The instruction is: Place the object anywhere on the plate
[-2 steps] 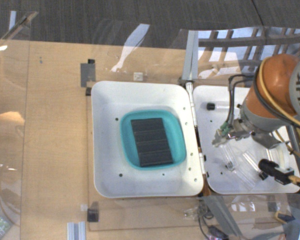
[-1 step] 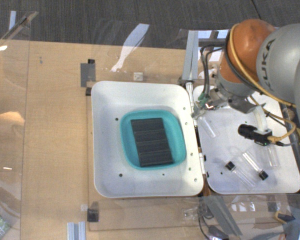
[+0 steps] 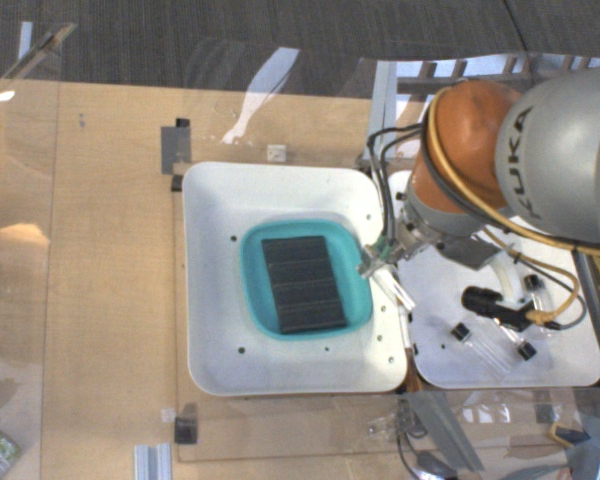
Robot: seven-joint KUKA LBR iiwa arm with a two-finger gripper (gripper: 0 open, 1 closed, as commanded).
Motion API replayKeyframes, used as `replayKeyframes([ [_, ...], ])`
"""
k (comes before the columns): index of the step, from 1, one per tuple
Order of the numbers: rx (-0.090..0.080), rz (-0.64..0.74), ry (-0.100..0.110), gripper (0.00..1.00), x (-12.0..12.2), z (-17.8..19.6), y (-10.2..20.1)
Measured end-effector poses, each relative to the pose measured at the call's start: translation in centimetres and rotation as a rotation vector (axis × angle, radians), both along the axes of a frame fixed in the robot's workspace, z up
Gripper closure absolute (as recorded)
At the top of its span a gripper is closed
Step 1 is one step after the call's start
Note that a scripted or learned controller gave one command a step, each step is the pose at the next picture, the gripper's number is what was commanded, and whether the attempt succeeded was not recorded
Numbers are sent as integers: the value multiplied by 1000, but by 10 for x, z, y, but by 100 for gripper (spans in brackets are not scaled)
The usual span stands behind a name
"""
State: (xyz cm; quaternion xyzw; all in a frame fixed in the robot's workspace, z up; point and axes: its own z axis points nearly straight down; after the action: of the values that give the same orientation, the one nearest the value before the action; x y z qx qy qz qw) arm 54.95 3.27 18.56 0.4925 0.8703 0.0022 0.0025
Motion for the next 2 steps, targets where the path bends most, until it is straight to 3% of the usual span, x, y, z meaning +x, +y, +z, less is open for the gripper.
replayKeyframes([
  [1,0,84,2,100,52,-35,85],
  [2,0,83,1,0,53,-35,84],
])
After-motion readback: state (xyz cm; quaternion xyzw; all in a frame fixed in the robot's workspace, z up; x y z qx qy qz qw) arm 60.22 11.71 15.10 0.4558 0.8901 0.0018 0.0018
